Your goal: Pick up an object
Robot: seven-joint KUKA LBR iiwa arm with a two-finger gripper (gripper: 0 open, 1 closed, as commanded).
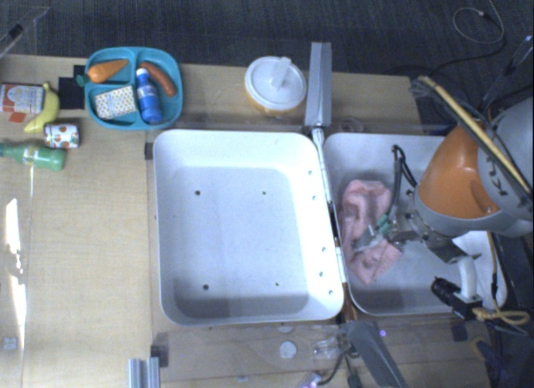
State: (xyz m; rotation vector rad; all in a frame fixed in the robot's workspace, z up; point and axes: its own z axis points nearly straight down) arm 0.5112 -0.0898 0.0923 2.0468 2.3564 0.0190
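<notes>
The gripper [385,229] sits low in the right bin [417,299], its tip down on a crumpled pink cloth [367,211] that lies against the bin's left wall. The fingers are small and partly hidden against the folds, so I cannot tell whether they are spread or pinching the fabric. The left bin [242,294] lies just beside it. Beyond the bins stand a white lidded cup [275,84] and a blue divided tray [133,86] of toy food.
</notes>
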